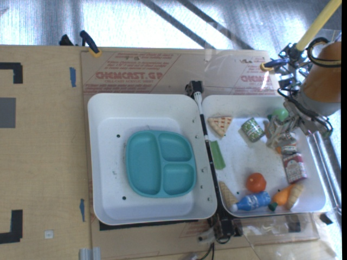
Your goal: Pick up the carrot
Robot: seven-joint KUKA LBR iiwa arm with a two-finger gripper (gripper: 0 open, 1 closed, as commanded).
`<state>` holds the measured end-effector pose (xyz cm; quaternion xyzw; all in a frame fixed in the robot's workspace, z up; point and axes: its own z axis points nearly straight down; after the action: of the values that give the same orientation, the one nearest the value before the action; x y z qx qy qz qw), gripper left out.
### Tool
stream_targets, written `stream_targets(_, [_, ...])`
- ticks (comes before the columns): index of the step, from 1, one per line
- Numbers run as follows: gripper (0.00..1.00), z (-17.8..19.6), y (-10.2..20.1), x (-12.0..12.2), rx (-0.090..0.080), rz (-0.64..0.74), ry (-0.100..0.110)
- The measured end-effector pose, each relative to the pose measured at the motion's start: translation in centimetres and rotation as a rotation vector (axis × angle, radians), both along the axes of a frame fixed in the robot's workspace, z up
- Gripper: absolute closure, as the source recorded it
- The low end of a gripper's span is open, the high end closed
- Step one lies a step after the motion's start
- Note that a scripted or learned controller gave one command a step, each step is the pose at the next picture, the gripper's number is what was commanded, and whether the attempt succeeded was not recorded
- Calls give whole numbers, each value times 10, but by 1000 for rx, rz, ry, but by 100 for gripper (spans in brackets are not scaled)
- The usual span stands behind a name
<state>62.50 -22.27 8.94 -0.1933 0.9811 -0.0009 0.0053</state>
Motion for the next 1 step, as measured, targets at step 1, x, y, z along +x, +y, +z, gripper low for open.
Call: stream_targets(1, [0, -1, 6, 2, 9, 2, -1])
